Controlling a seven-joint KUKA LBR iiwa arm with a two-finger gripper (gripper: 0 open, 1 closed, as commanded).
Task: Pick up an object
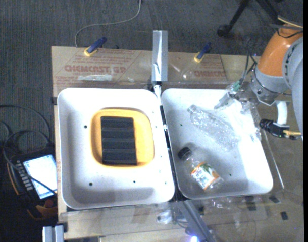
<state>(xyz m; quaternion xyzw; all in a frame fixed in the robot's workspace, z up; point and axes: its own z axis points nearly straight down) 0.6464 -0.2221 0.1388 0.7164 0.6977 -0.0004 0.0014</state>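
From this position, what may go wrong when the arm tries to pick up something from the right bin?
1. The clear crumpled plastic bottle is see-through and lies flat, so the program may misjudge it and close on nothing.
2. The small bottle with the black cap is round and lies on its side; it may roll away if pushed.
3. The gripper hangs near the right bin's far rim, so a low approach may hit the wall.

Landmark: left bin (73,135). Right bin (265,178) just beside it to the right. Two blue-and-yellow clamps (95,46) (202,52) on the cardboard sheet (108,67) behind it. Tablet (39,173) on the floor to its left, cables (15,120) near.
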